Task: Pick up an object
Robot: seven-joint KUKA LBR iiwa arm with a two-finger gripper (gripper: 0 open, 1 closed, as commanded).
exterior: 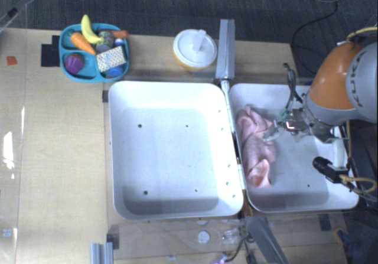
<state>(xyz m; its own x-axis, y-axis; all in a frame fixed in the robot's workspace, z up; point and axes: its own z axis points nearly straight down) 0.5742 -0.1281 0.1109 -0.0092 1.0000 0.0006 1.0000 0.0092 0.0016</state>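
A crumpled pink cloth (256,146) lies along the left side of the right bin (298,195). My gripper (277,129) reaches in from the right, low over the bin, its tip at the cloth's upper right edge. The grey arm with its orange band (331,88) rises behind it. The fingertips are small and blurred against the cloth, and I cannot make out whether cloth lies between them.
The left bin (171,150) sits beside the right one, split by a metal divider (224,50). Behind the bins stand a white lidded cup (195,49) and a blue tray of toy food (93,51). Cables and a black fitting (331,169) lie at the right bin's right edge.
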